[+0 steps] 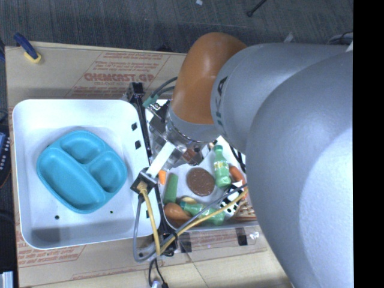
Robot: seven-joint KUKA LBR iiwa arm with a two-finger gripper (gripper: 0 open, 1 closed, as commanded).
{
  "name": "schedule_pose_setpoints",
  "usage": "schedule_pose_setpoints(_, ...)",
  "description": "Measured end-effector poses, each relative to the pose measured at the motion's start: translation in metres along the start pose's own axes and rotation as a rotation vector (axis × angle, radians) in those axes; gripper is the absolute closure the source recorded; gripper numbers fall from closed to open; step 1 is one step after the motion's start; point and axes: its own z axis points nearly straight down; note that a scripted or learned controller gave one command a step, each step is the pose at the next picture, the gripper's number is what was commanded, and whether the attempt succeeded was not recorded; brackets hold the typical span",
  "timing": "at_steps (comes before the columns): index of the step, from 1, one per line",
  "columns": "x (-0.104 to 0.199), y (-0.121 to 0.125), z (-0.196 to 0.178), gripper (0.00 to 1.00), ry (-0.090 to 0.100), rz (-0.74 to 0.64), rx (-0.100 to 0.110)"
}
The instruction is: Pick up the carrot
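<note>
The big grey arm (288, 137) swallows the right side of the view, its orange band (204, 77) hanging right over the right-hand bin (231, 221). Below the band the wrist drops into that bin, and the gripper (180, 155) sits low among the toys, though the fingers are buried under the wrist housing, so whether they are spread or closed, or have anything in them, I cannot tell.

Over in the left bin (24, 161) lies a blue divided plate (81, 170), well apart from the action.

Now the clutter: a brown disc (201, 182), a green bottle (221, 167), a slim green piece (171, 188), a brownish-orange lump (175, 210) at the near edge.

And the carrot? The best candidate is a small orange sliver (162, 176) just beside the green piece, peeking out below and to the left of the gripper, close to the wall between the bins. It seems to run roughly top to bottom in view, though little is exposed. By my reading, the jaws would need to shift slightly toward the camera and leftward, closing across that long axis.
</note>
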Motion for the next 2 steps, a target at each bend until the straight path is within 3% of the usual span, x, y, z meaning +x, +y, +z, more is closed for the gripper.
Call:
schedule_pose_setpoints(1,-0.072,0.074,0.073,1.00,-0.003,-0.117,-0.002)
schedule_pose_setpoints(2,0.013,-0.013,0.072,1.00,0.004,-0.364,-0.004)
